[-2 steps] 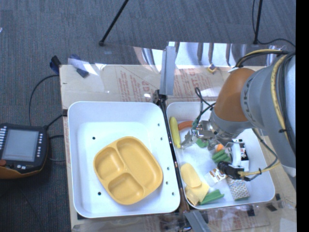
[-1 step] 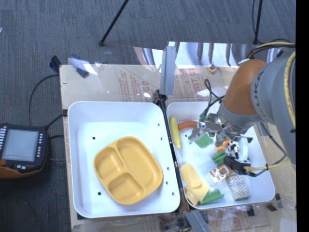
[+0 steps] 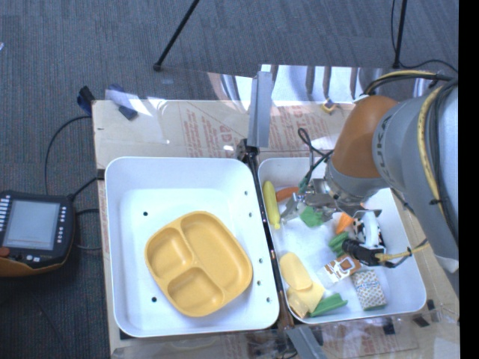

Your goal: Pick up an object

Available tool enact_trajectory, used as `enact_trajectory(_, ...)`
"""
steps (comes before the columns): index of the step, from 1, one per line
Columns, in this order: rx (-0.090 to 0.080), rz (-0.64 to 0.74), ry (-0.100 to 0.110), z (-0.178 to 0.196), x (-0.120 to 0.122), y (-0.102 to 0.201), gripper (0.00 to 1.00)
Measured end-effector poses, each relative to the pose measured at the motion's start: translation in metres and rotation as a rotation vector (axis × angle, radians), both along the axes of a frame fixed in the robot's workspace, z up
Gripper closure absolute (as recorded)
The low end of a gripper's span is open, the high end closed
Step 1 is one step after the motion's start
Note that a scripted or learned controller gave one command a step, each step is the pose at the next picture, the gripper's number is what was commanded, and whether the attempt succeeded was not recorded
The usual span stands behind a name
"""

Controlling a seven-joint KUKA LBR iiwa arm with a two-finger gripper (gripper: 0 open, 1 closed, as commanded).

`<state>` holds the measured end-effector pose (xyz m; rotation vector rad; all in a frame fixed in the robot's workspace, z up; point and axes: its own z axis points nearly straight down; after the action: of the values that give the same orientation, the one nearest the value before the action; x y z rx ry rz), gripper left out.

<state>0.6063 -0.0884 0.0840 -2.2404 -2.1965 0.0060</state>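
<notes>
Hovered low in the right-hand shallow white bin (image 3: 408, 294), grey two-finger gripper (image 3: 303, 206) just right of the long yellow corn-like toy (image 3: 271, 204). Lay lengthwise along the bin's left wall, near-vertical in view. Fingers' state: could not tell, hardware too tangled.
</notes>
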Motion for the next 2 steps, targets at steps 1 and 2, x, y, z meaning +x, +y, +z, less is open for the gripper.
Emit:
enact_trajectory(1,0.001,0.0,0.005,0.0068,0.0001,-0.0001,1.0)
enact_trajectory(2,0.001,0.0,0.005,0.0065,-0.0001,-0.0002,0.0)
